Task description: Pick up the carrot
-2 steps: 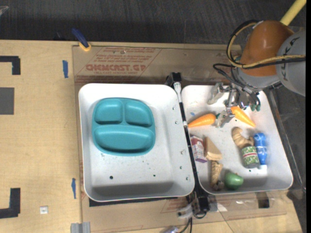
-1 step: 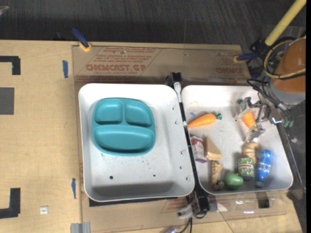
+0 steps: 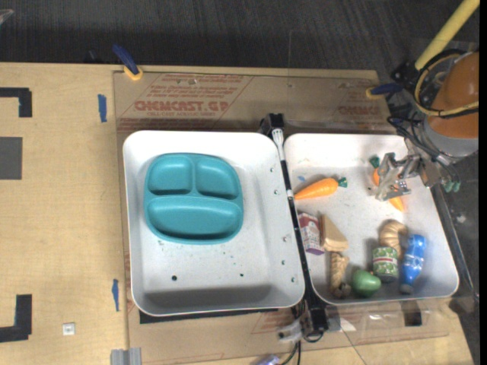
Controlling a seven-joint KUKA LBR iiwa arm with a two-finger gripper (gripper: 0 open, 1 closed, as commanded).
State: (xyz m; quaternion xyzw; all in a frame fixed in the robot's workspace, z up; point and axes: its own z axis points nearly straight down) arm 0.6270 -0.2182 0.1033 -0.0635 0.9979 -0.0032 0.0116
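Green toy (image 3: 366, 281) at right bin's (image 3: 449, 284) front, orange carrot (image 3: 316, 188) — green-tipped — lying apart, hand (image 3: 394, 179) grip unclear

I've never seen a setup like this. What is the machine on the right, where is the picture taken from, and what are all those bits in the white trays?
One camera looks down at a slant on a bench with two white bins. The left bin holds a teal divided plate. The right bin holds toy food: a carrot near its left wall, and lower down a small can, a blue bottle and a green piece. The grey and orange machine is a robot arm; its gripper hangs over the right bin, apart from the carrot.
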